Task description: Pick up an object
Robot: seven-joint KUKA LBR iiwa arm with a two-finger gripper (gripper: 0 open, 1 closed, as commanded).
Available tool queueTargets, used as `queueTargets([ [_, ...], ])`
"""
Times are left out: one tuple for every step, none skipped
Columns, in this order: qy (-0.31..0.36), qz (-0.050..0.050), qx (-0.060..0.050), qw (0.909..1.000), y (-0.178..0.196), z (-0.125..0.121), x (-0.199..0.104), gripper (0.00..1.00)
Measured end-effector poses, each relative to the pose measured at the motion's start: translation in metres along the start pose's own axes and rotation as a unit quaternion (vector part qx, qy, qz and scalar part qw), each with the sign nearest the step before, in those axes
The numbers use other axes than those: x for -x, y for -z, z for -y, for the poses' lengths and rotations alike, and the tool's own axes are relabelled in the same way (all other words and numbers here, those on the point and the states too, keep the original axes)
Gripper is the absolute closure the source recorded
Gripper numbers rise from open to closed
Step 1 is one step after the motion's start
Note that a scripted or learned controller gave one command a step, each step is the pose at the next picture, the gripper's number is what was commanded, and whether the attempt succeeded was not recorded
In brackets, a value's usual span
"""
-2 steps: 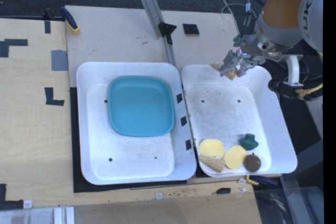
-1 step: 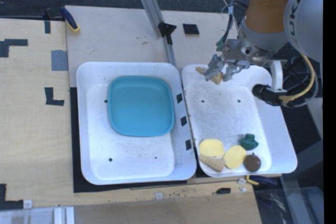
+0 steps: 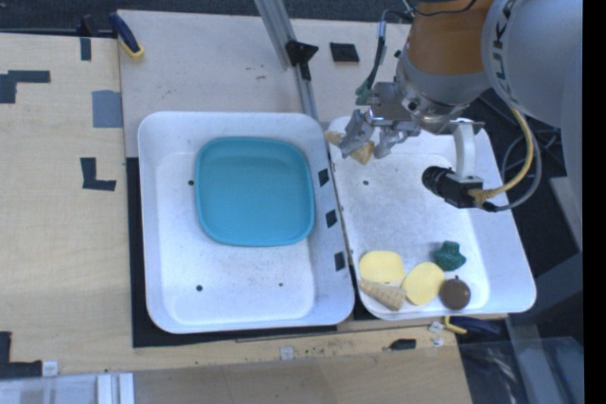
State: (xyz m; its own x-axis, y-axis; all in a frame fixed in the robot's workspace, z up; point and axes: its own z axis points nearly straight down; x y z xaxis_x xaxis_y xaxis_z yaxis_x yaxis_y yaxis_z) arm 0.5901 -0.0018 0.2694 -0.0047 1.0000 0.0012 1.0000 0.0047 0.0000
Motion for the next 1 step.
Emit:
queueTargets([
  [0.000, 0.000, 0.000, 1.0000, -0.0005, 0.0133, -0.0482, 1.00],
])
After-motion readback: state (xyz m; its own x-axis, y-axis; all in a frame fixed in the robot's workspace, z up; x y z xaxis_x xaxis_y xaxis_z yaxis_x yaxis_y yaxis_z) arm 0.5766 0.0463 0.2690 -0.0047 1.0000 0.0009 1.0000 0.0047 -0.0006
